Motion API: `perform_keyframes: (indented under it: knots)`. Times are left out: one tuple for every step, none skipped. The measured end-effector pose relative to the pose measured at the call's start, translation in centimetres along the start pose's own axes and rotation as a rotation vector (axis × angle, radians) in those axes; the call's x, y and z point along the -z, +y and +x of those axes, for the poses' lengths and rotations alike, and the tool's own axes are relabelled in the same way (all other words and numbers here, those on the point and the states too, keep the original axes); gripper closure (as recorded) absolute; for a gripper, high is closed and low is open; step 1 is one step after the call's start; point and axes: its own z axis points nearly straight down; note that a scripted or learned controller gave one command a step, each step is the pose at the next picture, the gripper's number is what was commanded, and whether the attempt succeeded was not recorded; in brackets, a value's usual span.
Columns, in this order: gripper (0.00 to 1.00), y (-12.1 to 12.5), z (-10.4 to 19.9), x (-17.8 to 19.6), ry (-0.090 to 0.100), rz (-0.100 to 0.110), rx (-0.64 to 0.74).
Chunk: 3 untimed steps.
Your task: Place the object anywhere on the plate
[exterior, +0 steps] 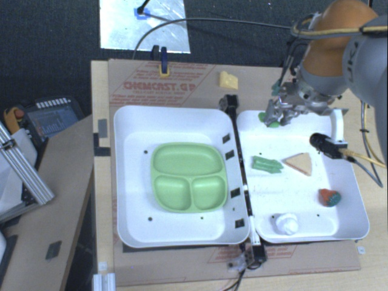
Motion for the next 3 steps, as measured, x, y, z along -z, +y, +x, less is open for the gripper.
perform_keyframes:
  knots:
    - [1.0,-0.7,4.7,0.2,0.001,0.0,0.001]
    - [1.0,-0.4,10.8,-0.6,0.001,-0.002,0.002]
    - [1.0,0.1,15.5,-1.1,0.001,-0.002,0.001]
